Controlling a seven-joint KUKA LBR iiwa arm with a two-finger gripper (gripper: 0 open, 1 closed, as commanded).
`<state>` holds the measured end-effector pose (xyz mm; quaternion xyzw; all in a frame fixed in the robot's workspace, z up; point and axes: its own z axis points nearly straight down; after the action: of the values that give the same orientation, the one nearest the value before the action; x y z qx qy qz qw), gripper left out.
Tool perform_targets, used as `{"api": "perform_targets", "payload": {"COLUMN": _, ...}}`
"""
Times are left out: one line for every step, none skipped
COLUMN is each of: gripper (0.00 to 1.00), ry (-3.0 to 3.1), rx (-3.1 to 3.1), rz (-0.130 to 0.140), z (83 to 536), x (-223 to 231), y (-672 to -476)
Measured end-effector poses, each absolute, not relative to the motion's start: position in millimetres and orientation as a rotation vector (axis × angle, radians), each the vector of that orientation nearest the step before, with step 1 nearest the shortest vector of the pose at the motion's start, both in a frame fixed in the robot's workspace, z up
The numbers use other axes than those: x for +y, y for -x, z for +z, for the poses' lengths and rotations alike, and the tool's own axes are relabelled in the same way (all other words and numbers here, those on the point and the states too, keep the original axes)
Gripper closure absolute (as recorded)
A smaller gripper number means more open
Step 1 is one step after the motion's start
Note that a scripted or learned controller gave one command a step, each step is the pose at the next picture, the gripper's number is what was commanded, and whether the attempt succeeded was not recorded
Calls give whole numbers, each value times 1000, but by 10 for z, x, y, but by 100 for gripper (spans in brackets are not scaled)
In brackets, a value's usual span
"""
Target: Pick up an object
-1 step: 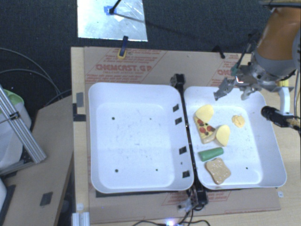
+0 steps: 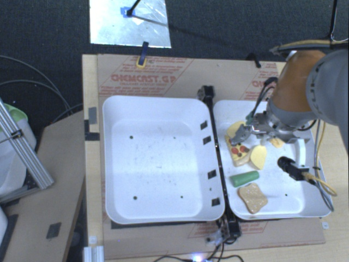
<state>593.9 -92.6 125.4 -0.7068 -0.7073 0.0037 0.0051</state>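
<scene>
The right bin (image 2: 294, 201) holds several toy foods. A pizza slice (image 2: 240, 154) with red dots lies near the bin's left wall, with a yellow wedge (image 2: 235, 128) just behind it. A pale yellow piece (image 2: 258, 157) rests to the slice's right. Below them lie a green cylinder (image 2: 244, 178) and a slice of bread (image 2: 253, 197). My gripper (image 2: 241, 136) hangs low over the yellow wedge and the top of the pizza slice. From this slant I cannot see anything held in it.
The left bin (image 2: 158, 157) sits beside the right one, and a black divider (image 2: 217, 146) runs between them. A small yellow bit (image 2: 276, 142) peeks from under the wrist. A black cable plug (image 2: 289, 166) hangs off the arm over the right bin.
</scene>
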Motion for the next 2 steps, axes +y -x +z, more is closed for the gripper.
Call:
{"api": "perform_targets", "payload": {"gripper": 0, "ry": 2210, "rx": -2227, "rz": -3, "z": 1871, "x": -326, "y": -5083}}
{"api": "perform_targets", "payload": {"gripper": 0, "ry": 2234, "rx": -2232, "rz": -8, "z": 857, "x": -894, "y": -5804}}
